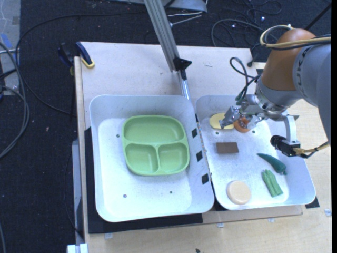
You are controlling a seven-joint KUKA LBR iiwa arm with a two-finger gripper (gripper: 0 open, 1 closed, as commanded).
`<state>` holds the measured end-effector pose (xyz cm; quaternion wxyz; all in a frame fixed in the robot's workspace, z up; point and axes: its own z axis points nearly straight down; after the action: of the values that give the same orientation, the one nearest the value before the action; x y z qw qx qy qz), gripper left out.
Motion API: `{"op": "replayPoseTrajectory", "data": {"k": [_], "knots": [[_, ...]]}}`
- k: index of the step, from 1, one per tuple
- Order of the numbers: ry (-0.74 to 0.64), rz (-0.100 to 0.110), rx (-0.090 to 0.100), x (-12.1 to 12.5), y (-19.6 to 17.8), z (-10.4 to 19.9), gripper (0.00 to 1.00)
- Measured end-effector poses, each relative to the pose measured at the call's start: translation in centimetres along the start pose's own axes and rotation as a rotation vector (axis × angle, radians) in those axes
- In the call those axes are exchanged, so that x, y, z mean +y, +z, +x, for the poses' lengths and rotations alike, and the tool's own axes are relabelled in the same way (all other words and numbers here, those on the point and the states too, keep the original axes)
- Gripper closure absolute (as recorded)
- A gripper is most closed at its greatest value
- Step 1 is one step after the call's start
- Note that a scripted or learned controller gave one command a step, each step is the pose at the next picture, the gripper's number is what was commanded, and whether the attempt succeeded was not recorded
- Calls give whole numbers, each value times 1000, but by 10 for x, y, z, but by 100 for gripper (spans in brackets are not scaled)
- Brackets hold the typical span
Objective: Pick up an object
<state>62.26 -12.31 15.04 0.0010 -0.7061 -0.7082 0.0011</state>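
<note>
My gripper (241, 119) hangs low over the back of the right bin (295, 141). A small round orange object (244, 125) sits directly at its tip, partly covered by it. Just left of the gripper lies a flat yellow disc (215, 122), touching or nearly touching it. A brown block (227, 148) rests a little nearer the front. Further front-right are a dark green pepper (274, 162), a light green ridged piece (272, 183) and a cream round disc (238, 192).
The left bin (105, 194) holds a green divided tray (156, 144). A slanted metal pole (164, 28) rises behind the bins. The arm's black cable and connector (281, 144) hang over the right bin's right side.
</note>
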Motion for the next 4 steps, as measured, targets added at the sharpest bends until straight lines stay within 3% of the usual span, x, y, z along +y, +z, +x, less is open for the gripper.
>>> {"op": "replayPoseTrajectory", "data": {"k": [1,2,4], "knots": [[3,1,0,-1,53,1,0],[3,-5,-1,1,40,0,100],[0,-9,-1,1,-77,5,100]]}}
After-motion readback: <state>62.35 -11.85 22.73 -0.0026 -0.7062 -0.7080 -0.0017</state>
